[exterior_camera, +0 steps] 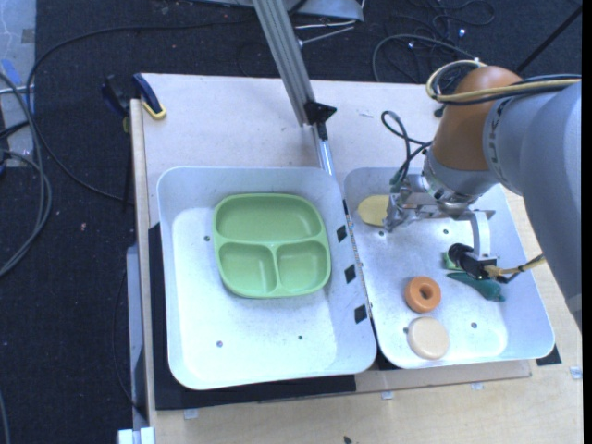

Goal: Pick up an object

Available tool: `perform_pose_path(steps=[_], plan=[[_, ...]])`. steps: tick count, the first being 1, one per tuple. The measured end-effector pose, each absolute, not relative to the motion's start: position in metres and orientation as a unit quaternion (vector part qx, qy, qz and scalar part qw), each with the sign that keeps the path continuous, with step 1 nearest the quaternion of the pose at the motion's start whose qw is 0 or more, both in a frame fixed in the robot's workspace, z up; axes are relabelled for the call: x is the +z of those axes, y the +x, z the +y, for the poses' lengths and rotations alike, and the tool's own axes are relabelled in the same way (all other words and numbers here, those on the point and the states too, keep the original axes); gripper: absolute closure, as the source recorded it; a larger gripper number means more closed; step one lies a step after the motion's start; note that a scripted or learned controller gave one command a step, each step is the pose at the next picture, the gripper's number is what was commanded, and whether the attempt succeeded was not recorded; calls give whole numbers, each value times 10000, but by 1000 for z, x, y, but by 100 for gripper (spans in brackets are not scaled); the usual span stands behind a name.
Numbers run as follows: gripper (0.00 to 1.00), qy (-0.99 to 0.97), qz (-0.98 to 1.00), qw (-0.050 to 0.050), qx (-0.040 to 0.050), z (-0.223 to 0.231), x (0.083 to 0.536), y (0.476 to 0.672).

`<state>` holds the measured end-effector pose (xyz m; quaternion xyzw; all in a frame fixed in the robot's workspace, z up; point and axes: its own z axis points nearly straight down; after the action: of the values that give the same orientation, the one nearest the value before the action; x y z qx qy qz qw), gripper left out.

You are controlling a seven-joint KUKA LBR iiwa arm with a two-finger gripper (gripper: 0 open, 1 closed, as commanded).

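My gripper (392, 218) hangs low over the back left part of the right bin (518, 340), with the grey arm and its orange band above it. A flat yellow piece (371, 211) lies just left of the gripper, touching it or very close. I see nothing held. An orange doughnut-shaped ring (423, 293) lies in front of the gripper near the bin's middle. A pale beige round piece (428, 338) sits by the bin's front edge. A dark green object (485, 288) lies to the right of the ring.
The left bin (185, 340) holds a light green divided plate (272, 244) with three compartments. A slanted metal pole (287, 49) rises behind the bins. Black clips (351, 271) sit on the ridge between the two bins.
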<state>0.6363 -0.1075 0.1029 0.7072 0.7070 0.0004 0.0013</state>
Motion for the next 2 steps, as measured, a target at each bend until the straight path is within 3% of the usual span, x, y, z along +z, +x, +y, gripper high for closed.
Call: perform_pose_path(steps=[2], plan=[[100,7064,7078,31,20,-117,223,648]])
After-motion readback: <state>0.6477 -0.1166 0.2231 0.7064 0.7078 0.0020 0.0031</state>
